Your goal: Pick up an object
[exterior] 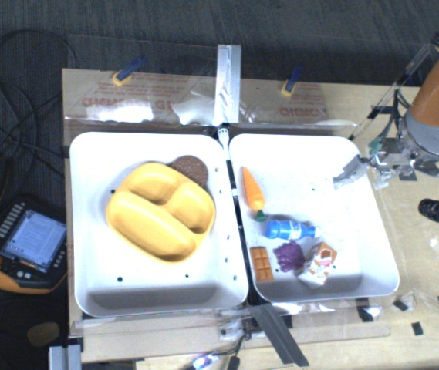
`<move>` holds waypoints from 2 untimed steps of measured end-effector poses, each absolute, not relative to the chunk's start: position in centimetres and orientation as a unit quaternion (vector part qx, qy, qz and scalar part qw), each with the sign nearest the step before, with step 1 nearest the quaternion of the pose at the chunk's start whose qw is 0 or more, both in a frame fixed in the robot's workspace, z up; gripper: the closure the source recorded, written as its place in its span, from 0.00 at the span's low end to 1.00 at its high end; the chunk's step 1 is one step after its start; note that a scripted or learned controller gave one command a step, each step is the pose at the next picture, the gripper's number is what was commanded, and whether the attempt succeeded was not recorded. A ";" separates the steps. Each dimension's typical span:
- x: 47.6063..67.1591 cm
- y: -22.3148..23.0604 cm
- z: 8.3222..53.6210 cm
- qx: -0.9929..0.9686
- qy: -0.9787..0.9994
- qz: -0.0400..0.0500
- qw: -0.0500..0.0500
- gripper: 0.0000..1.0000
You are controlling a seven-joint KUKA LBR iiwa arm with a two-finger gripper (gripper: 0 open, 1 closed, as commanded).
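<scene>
- End effector (350, 173): positioned at the upper right corner of the right bin (373, 284), above bare bin floor. Nothing is visible in it. Whether it stands apart or together cannot be told from this view.
- Arm (427, 106): enters from the right; the orange band sits above the wrist, just outside the bin's right rim.
- Nearest candidates, right bin: a toy carrot (252, 189) lies along the left wall; a blue bottle (287, 228) lies on its side just below the carrot.
- Further candidates, right bin, lower part: a purple grape cluster (288, 256), a small brown waffle-like block (260, 263) to its left, and a white carton (321, 262) to its right, all close together.
- Left bin (88, 284): a large yellow bread-shaped object (161, 209), with a brown round object (190, 168) touching its upper edge.
- Table (420, 245): carries both bins.
- Task status: no object grasped or lifted. All objects rest on the bin floors, well apart from the end effector. Judged remaining: approach, descent, closure, lift.
</scene>
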State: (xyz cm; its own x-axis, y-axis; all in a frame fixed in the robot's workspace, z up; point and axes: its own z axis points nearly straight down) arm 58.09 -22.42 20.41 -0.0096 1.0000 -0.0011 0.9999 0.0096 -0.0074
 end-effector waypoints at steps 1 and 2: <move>65.9 -22.3 17.2 -0.755 -0.656 0.004 0.003 0.00; 64.0 -21.8 14.8 -0.801 -0.599 -0.002 -0.004 0.00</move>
